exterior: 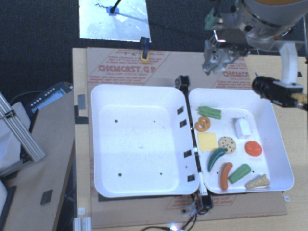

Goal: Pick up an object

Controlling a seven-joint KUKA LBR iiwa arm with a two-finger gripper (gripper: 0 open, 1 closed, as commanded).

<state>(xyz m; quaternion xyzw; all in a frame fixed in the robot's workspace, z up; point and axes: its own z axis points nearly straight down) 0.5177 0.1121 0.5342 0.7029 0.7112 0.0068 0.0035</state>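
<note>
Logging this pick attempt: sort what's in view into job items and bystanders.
Job items: gripper; right bin holding pretzel, cookie, tomato, sausage, cheese slice.

Bystanders: left bin, cardboard sheet, metal plate.

Left bin lying open, right bin crowded with small items.

The left bin [139, 138] is offering a broad bare floor, with free passage from above. The right bin [274, 129] is holding a crowd: a green pod [210, 112], pretzel [202, 124], white block [242, 127], yellow slice [207, 141], cookie [226, 145], red disc [253, 148], green pepper [216, 158], sausage [225, 175], green pickle [239, 173] and cheese wedge [257, 181] are sitting near one another, leaving narrow gaps. The black clips [186, 138] are lining the shared rim between the bins. The gripper [219, 61] is hanging above the bench behind the right bin, and a black fixture [276, 91] is overhanging that bin's far right corner.
</note>
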